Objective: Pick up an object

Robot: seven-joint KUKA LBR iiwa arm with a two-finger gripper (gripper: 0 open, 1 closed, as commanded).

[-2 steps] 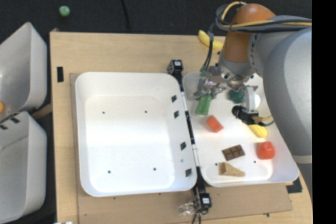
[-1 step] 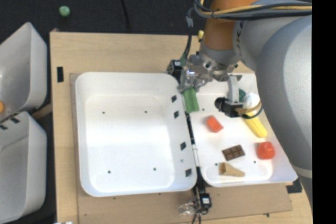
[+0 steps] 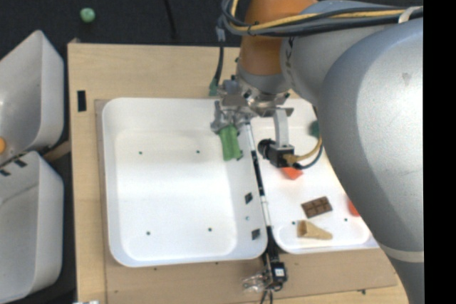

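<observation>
Camera view: gripper (image 3: pixel 229 126) sits over the right edge of the left bin (image 3: pixel 171 253), by the divider between bins. A green block (image 3: pixel 231 143) hangs upright just under the fingers, looks clamped between them, though the wrist hides the contact, so call it probable. Arm (image 3: pixel 370 96) covers most of the right bin (image 3: pixel 324 247). Lying in that bin: brown chocolate-like piece (image 3: pixel 316 207), tan wedge (image 3: pixel 312 231), orange item (image 3: pixel 291 171) near the black cable fitting.
</observation>
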